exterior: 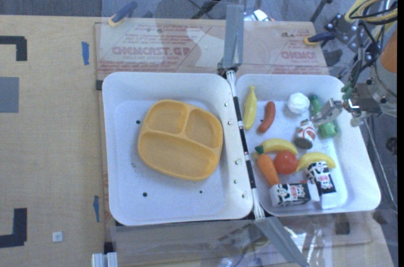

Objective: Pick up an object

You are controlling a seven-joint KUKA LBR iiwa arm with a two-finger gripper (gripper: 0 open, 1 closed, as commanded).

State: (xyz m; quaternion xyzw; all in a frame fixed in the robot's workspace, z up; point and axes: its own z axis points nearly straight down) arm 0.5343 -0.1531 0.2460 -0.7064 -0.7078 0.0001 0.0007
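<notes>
Now, desk (50, 133): it is carrying two white bins side by side toward its right end.
Right bin (363, 165): it is holding all the loose toy food; any pick is happening here.
Left bin (117, 152): it is holding a yellow divided plate (180, 139), which is lying flat in the middle.
Arm (380, 86): it is reaching in over the right bin's far right corner.
End effector (328, 112): it is hovering just inside the bin's right wall. I cannot tell how far open it is, and nothing is visibly held in it.
Likely target: a small green toy (327, 129) is lying right below the end effector, close to the right wall.
Neighbour: a red and white can (306, 133) is sitting just beside the green toy, toward the bin's centre.
Doing it well: the descent is probably needing to stay centred on the green toy, clear of both wall and can.
Target axis: the green toy is looking stubby, so its long axis is too small to tell.
Alternative: a red sausage (267, 117) is lying well apart, its long axis slanting from the far edge toward the near left corner.
</notes>
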